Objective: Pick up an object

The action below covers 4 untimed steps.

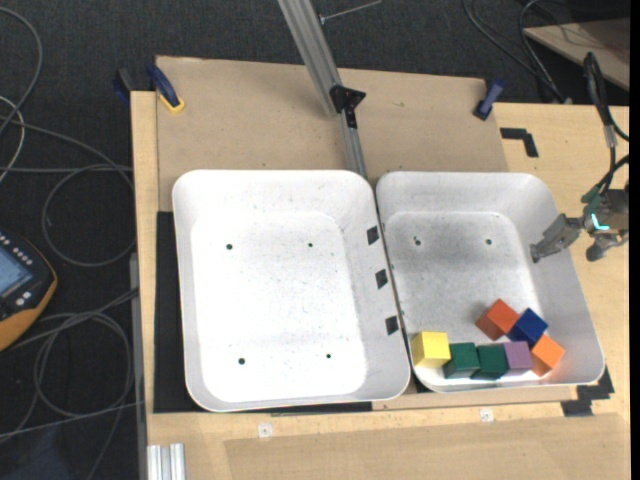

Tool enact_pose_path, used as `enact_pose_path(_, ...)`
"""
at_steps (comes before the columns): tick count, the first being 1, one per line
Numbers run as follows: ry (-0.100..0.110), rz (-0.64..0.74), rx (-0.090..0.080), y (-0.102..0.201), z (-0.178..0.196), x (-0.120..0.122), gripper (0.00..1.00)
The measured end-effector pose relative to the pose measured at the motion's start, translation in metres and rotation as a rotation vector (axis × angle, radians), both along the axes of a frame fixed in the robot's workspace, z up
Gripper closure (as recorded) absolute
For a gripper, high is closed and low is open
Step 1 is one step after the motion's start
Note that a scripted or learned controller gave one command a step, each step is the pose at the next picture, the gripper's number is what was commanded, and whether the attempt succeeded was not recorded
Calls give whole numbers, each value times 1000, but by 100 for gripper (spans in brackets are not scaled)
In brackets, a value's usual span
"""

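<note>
A: Nearest to the camera, along the front wall of the right bin point(560, 258), several small blocks are lying close together. The yellow block point(432, 347) is sitting at the left end of the row, just beside the dark green block point(461, 359). Next to it, another green block point(491, 359) is touching the purple block point(517, 355).

B: And the other colours, where are they sitting?

A: The orange block point(547, 352) is resting at the right end, near the corner of the bin. A little behind the row, the red-orange block point(497, 319) and the blue block point(530, 324) are sitting side by side, touching each other.

B: What is lying in the left bin point(185, 268)?

A: I am seeing only its white floor with a few dark dots.

B: Where is the gripper point(575, 236) hanging?

A: Farther back, it is hovering at the right rim of the right bin, well apart from the blocks. Its two fingers are standing spread apart, and nothing is sitting between them.

B: And behind the bins?

A: A grey metal pole point(320, 58) is rising at a slant from between the bins, and two blue clamps point(165, 88) are gripping the back corners of the wooden bench point(420, 108).
</note>
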<state>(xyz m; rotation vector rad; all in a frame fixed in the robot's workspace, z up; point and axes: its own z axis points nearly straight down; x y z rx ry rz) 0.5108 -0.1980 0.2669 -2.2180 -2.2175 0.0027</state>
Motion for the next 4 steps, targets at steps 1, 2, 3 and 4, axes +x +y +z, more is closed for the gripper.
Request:
enact_pose_path(1,-5,1,-1,0,2,1,0)
enact_pose_path(2,1,0,0,1,-54,-9,0)
enact_pose_path(3,1,0,1,2,-97,-7,0)
enact_pose_path(4,3,0,2,7,-159,-12,0)
